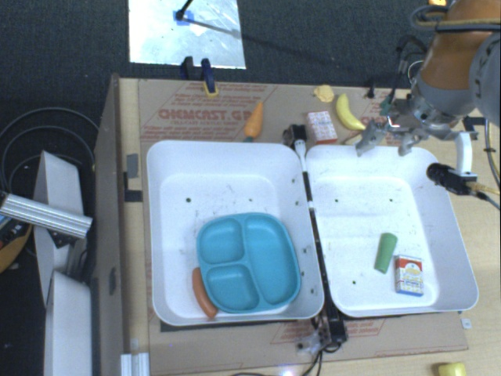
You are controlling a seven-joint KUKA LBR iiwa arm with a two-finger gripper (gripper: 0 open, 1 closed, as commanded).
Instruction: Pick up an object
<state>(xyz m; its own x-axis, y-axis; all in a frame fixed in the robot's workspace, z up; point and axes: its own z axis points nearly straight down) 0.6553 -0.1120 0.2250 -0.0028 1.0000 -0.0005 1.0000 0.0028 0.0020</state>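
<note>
Gripper (389,138) hovers over far rim of right bin (438,304), fingers spread, nothing between them. Blue divided tray (247,262) and sausage (203,293) in left bin. Nearer candidates: green cylinder (384,252), small carton (409,276) beside it. Descend centred over cylinder, straddle its narrow width.

In the right bin (450,245) a green cylinder (384,252) is lying slightly tilted near the front, and a small red-and-white box (409,276) is lying flat just beside it. I am seeing both resting on the white floor.
</note>
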